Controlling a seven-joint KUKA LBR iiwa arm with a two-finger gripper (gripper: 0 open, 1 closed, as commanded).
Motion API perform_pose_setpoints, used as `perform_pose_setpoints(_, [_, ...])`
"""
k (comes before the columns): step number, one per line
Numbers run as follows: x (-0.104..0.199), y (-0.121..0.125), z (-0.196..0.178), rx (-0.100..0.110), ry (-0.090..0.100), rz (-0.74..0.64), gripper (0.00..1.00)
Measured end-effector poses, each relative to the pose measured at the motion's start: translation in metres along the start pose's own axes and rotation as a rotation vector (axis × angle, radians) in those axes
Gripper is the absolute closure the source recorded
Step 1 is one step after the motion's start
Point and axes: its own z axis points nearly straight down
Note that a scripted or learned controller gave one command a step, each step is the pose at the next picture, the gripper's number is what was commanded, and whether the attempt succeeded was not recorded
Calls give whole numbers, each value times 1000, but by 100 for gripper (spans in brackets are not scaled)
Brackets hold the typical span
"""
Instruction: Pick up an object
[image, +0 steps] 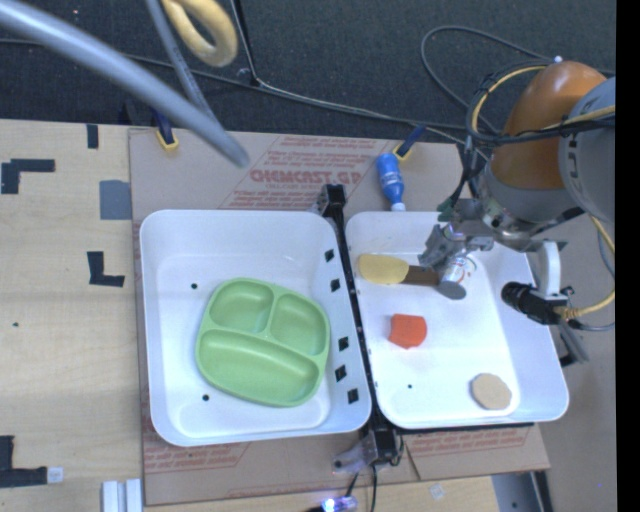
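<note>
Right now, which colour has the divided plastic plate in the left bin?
Light green, clearest in the camera view.

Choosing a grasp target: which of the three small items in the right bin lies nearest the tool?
The yellow piece, just left of the tool; the red block and tan disc lie farther toward the front.

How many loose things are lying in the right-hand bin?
3: a yellow piece near the divider, an orange-red block mid-bin, a tan disc in the near corner. The arm may hide more.
</note>
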Motion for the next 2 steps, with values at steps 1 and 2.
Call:
perform_pose_setpoints(1, [61,1,-7,-1,1,-2,100])
perform_pose_setpoints(2, [121,3,4,2,0,0,100])
